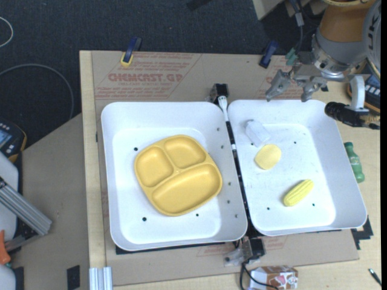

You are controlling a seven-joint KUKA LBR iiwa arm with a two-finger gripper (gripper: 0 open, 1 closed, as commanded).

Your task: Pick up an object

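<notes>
Two shallow white bins sit side by side on a brown cardboard-covered bench [181, 71], each with rounded corners and a smooth, matte floor dotted with small dark holes. Left bin [115, 119]: a yellow plastic plate [177, 174] with three moulded compartments (two small, one large), lying flat and turned at a slant. Right bin [338, 192]: three loose things. A small pale grey block [257, 132], rounded at the edges, lies near the far left corner; just beside it, toward the camera, rests a flat, roundish pale yellow piece [267, 157]; well apart, nearer the front edge, lies a ridged yellow corn cob [298, 193], oblong and tilted. Gripper [294, 89]: hangs above the far rim of the right bin, its two grey fingers [277, 86] spread apart with nothing between them, touching none of the things.
</notes>
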